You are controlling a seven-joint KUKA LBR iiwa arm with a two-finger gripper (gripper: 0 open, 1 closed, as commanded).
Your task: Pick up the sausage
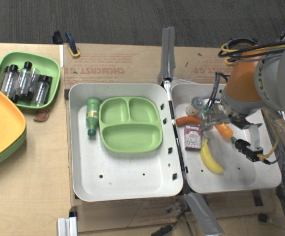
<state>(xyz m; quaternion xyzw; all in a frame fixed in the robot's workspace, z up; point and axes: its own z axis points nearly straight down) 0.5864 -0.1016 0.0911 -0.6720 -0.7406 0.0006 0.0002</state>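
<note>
A: Sausage first: where is the short orange-red toy sausage (188,120) found?

B: It is seen lying on the floor of the right-hand shallow white bin (241,178), just to the left of the two-finger claw (210,117), its right end close to the fingertips; whether it is touched cannot be told.

A: And the claw itself; how is it set?

B: It is lowered into the bin beside the sausage; how far it is parted cannot be told, and nothing is seen held in it.

A: What else is crowded around it?

B: A small pink printed card box (193,137) is found just below-left of the claw; a yellow plastic banana (210,157) lies further below; a small orange carrot-like piece (224,130) sits just to the lower right; a small grey round lid (197,103) is seen up and to the left.

A: How is the sausage judged to handle?

B: It is likely light, smooth and round, so it may roll or slip; it is best taken across its middle, the narrow way, well clear of the box.
</note>
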